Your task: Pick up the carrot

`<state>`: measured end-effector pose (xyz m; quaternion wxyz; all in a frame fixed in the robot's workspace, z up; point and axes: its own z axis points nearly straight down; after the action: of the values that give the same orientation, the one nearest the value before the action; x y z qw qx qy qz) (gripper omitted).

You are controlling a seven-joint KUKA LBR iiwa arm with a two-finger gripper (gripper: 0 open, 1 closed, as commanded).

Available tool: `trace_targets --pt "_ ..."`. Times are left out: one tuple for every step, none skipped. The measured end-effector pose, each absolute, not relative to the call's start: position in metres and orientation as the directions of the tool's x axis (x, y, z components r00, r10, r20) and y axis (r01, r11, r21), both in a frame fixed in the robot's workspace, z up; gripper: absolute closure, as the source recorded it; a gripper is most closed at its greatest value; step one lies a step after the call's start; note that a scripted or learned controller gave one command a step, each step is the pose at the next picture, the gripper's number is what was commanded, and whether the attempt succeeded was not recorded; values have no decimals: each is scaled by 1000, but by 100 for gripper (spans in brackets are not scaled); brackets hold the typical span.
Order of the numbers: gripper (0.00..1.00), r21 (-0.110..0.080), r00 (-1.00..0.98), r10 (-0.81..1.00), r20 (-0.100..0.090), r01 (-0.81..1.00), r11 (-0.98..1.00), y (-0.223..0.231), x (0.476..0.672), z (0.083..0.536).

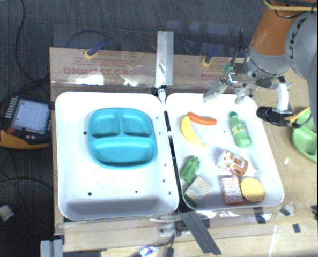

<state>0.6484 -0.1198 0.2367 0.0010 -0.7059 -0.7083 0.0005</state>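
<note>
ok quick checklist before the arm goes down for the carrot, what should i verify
1. Target in sight: the small orange carrot lies in the far part of the right white bin. ok
2. Claw free: its fingers are spread, with nothing between them. ok
3. Claw over the carrot: it hangs at the bin's far rim, off to the carrot's right. not ok
4. Room around the carrot: the yellow plastic banana lies against its near side. not ok
5. Green plastic bottle out of the way: it lies apart, to the carrot's right. ok
6. Claw height above the bin floor: cannot tell
</note>
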Motion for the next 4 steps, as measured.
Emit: trace_targets --pt "0 -3 -180 984 0 984 180 -110 609 157" --pt "0 -1 -216 976 -1 976 216 -146 623 240" --pt "0 -2 -407 913 1 913 407 -112 622 162" --pt "0 3 -457 890 -2 890 457 -131 540 91"
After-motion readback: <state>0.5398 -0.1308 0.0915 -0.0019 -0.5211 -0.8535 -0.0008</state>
